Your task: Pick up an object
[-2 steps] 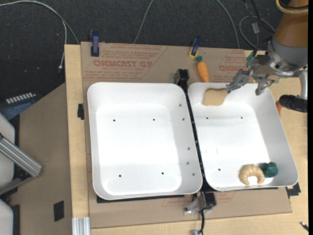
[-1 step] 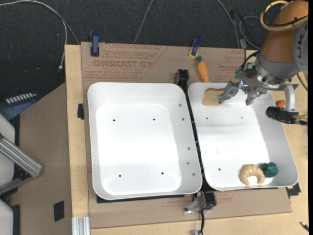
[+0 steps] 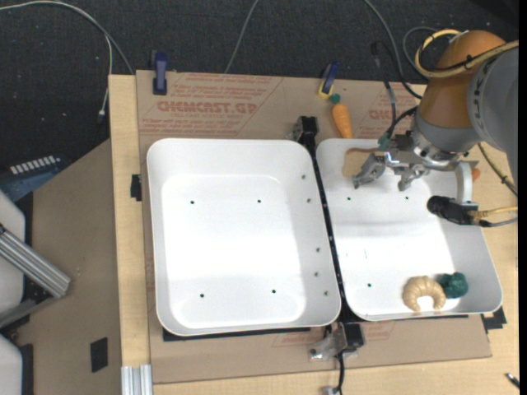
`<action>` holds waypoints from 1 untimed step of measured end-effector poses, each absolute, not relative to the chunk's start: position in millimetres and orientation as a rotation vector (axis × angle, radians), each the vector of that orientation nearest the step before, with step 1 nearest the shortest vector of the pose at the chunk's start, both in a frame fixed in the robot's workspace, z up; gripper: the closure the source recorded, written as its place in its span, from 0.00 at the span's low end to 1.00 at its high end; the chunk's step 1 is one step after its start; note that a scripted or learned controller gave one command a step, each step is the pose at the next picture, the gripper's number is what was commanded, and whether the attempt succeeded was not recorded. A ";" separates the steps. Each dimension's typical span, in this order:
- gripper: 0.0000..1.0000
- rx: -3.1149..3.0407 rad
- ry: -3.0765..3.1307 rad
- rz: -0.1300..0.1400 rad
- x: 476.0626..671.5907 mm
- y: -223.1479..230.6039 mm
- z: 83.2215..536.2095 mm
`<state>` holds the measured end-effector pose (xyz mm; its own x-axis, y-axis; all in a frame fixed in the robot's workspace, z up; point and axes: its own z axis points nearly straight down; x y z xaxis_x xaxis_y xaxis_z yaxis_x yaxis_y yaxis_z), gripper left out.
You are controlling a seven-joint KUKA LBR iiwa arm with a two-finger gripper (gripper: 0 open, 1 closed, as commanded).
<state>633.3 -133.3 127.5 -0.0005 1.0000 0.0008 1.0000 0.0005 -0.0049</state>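
One fixed camera looks down at a slant from above the bench (image 3: 247,97) — both white bins (image 3: 239,237) fit in frame, seen from some distance — and the arm (image 3: 461,89) enters from the right.

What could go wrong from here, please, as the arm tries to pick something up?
The pincer sits at the far end of the right bin, while the croissant and green object lie at its near end, so a descent here would likely close on nothing. Those two touch, so a grasp could nudge one away.
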 end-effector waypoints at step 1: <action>0.00 -2.219 -2.221 0.002 632.8 -132.8 82.9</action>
